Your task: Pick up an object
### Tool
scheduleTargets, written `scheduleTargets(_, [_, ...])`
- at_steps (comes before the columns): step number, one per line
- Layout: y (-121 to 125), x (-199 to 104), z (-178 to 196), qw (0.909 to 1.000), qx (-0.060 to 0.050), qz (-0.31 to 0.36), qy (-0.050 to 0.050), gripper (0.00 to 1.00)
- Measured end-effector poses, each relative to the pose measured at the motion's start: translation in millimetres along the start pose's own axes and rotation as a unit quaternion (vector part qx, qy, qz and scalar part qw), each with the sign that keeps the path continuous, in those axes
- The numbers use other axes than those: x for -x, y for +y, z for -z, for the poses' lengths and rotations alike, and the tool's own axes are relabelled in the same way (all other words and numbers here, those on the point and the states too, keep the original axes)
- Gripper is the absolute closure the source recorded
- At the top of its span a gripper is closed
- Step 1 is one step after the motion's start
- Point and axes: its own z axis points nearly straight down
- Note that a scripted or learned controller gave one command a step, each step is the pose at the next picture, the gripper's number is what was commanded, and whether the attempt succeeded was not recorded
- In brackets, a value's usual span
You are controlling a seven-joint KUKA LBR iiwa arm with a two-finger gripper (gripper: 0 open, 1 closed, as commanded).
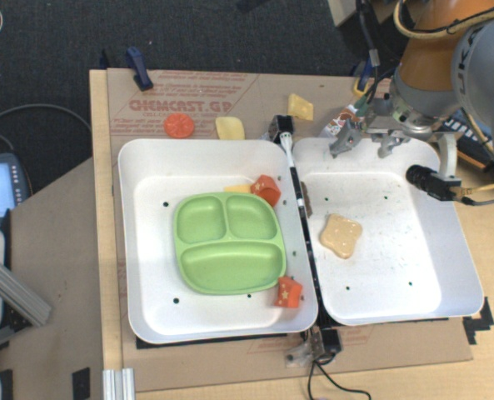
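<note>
A tan toast-shaped piece (341,236) lies flat in the right bin (413,282), left of its middle. My gripper (365,145) hangs over the far edge of that bin, well behind the toast, its fingers spread with nothing between them. The left bin (142,248) holds a green divided plate (228,242). A red block (266,189) touches the plate's far right corner, with a pale yellow piece (238,188) just left of it. An orange-red block with a star (288,292) sits at the plate's near right corner.
Outside the bins, on the cardboard behind them, lie an orange-red disc (178,125), a pale yellow piece (229,127), a yellow piece (300,107) and a blue clip (138,67). A small black thing (281,127) sits at the far end of the seam between the bins.
</note>
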Motion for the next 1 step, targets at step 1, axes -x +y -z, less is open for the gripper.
scheduleTargets(1, [-79.8, 27.6, -52.8, 0.9999, -0.016, -0.006, 0.003, 0.00])
